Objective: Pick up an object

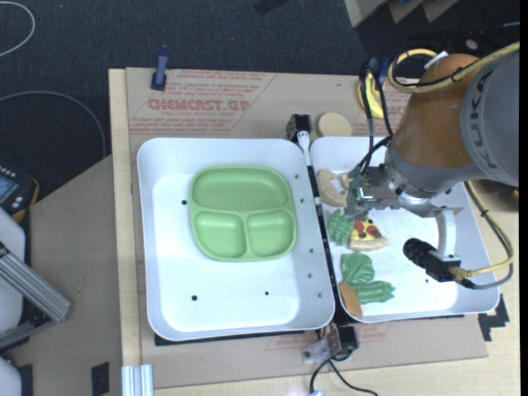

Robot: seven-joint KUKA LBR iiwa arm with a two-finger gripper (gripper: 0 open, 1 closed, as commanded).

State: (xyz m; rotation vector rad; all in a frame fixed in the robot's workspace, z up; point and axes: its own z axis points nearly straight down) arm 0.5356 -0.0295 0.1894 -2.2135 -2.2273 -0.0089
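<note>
The end effector (360,200) hangs low over the right bin (470,299), just at 12 o'clock of a pizza slice (365,235). Its opening cannot be told. A green divided tray (242,212) lies in the left bin (165,246).

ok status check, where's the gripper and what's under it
Gripper low in right bin, over toy food pile. Pizza slice and green leafy pieces just below it, nothing seen held. Green divided plate sits in left bin.
</note>
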